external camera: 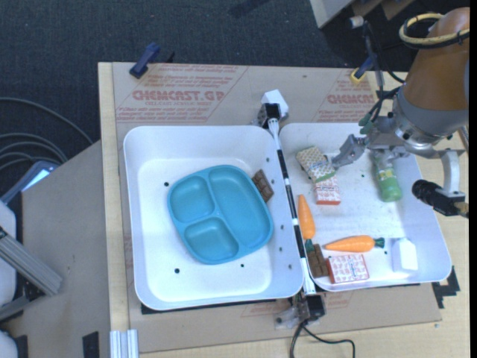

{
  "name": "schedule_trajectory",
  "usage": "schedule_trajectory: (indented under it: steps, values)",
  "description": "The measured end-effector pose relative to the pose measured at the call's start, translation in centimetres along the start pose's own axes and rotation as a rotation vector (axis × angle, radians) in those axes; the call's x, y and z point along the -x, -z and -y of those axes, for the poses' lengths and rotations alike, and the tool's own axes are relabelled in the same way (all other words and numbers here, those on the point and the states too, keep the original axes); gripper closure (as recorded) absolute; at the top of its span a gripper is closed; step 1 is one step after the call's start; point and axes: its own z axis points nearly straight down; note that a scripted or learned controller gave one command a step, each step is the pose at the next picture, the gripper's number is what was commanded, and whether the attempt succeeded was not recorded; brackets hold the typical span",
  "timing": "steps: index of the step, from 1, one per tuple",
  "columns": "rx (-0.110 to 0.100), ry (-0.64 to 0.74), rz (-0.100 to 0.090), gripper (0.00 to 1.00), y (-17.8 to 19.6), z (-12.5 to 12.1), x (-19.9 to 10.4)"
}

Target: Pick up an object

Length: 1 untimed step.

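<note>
My gripper (368,150) hangs over the back of the right bin (434,233), below the arm's orange band. Just under its right side lies a green bottle (388,184); I cannot tell whether the two touch. To its left sit a patterned box (314,162) and a red-and-white packet (326,193). One carrot (305,215) rests along the bin's left wall, and a second carrot (350,244) lies near the front. A white block (406,256), another red-and-white packet (347,268) and a brown bar (317,259) occupy the front.
The left bin (141,192) holds a blue divided plate (218,213) and a small brown piece (262,186) by its right wall. A black cylinder (434,195) on the arm overhangs the right bin's right rim. Cardboard surrounds both bins.
</note>
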Motion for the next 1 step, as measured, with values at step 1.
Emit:
schedule_trajectory:
  steps: [1]
  values:
    - [0.002, 0.001, 0.001, 0.0, -4.1, -6.63, -2.97]
